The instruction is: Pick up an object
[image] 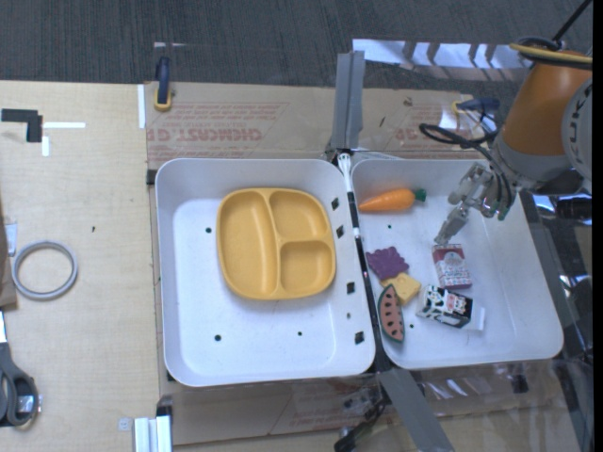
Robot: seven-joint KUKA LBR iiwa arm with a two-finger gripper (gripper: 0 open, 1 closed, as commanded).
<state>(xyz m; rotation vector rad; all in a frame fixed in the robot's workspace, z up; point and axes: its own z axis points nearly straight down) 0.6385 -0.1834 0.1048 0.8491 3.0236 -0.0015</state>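
Observation:
My gripper (pixel 450 230) hangs over the right bin (pixel 528 318), its fingers pointing down-left, just above a small red and white carton (pixel 453 266). Nothing shows between the fingers. Left of it lies an orange carrot (pixel 388 200) near the bin's back wall. A purple piece (pixel 386 261), a yellow cheese wedge (pixel 406 287), a watermelon slice (pixel 390 313) and a black and white cow-print carton (pixel 446 306) lie toward the bin's front left.
The left bin (pixel 188 328) holds a yellow divided plate (pixel 276 243). A metal divider (pixel 350 102) stands between the bins at the back. A tape roll (pixel 41 269) and scissors (pixel 14 394) lie on the wooden bench at the left.

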